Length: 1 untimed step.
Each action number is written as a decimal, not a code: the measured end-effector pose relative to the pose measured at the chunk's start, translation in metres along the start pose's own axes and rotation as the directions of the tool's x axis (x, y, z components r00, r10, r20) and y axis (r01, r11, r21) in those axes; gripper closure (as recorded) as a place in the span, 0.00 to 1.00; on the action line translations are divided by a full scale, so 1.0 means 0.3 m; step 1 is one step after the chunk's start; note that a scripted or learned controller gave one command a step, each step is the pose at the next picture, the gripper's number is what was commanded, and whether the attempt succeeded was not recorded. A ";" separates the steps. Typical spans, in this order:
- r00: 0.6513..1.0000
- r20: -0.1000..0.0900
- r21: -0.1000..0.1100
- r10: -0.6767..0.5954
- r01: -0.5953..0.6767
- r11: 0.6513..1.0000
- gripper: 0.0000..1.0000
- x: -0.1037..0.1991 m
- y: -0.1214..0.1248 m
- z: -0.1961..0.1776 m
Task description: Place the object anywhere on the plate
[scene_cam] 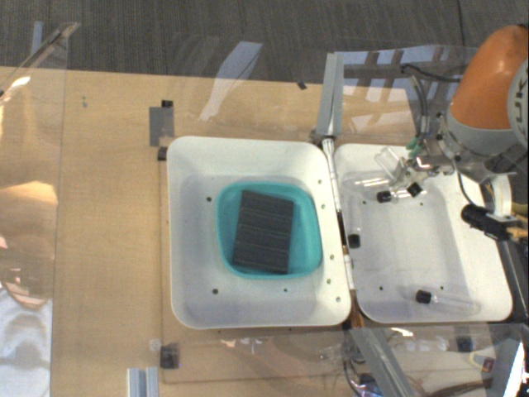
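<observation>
I see the object, a dark grey ribbed rectangular block, lying flat on the plate, a teal squarish dish with rounded corners and a raised rim. The block sits roughly at the plate's middle, its long side running up and down the view with a slight tilt, and teal shows all round it. The plate rests in the middle of the left bin, a shallow white tray with rounded corners. Just beside it, sharing a narrow seam, I see the right bin, also white. Over the upper part of that right bin hangs the tool, well apart from the block and the plate; nothing sits between its fingers, but from this slanted angle I cannot tell how wide they stand, since pale clear parts and dark fittings blur together there. Behind the tool the arm comes in from the right edge, its orange band prominent, with cables trailing near the wrist. Both bins sit on the tan wooden surface, where bright glare patches spread along the left side.
</observation>
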<state>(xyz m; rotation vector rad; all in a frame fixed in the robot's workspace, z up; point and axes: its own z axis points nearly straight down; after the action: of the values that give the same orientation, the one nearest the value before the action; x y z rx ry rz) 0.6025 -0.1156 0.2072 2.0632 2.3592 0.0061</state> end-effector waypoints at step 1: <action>0.992 -0.004 0.004 -0.130 0.130 0.992 1.00 0.234 -0.128 0.073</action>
<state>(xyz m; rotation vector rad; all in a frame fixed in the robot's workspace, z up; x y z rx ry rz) 0.5554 -0.0513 0.1847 1.9082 2.4924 0.0042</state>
